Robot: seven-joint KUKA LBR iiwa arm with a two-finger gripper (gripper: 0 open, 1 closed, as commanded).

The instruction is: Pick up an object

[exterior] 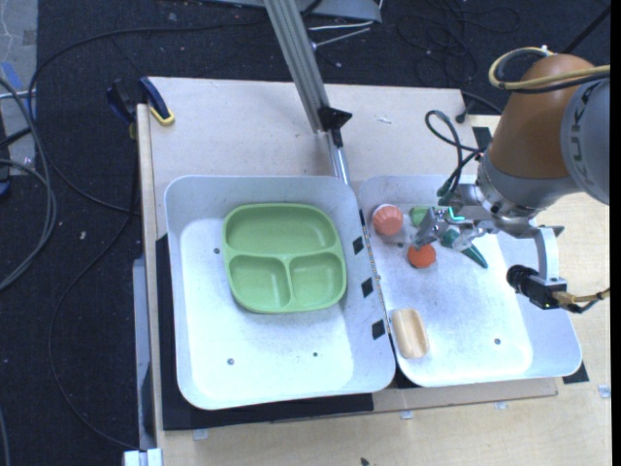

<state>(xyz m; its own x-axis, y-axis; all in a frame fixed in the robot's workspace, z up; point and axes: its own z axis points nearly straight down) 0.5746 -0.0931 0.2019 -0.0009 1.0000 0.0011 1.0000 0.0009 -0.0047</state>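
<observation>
Three candidates in the right bin [543, 352]: gripper [434, 229] hovers between the far-left pink ball [387, 219] and the orange ball [421, 255] just beside it, jaw state we cannot tell, bread roll [409, 332] nearer, so we'd centre on the orange one before descending.

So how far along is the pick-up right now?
Done: the arm has reached into the right bin, and the gripper sits low by the small orange-red object. In hand: nothing visibly between its fingers. Left: gripping and lifting; the peach ball and bread roll lie untouched.
</observation>
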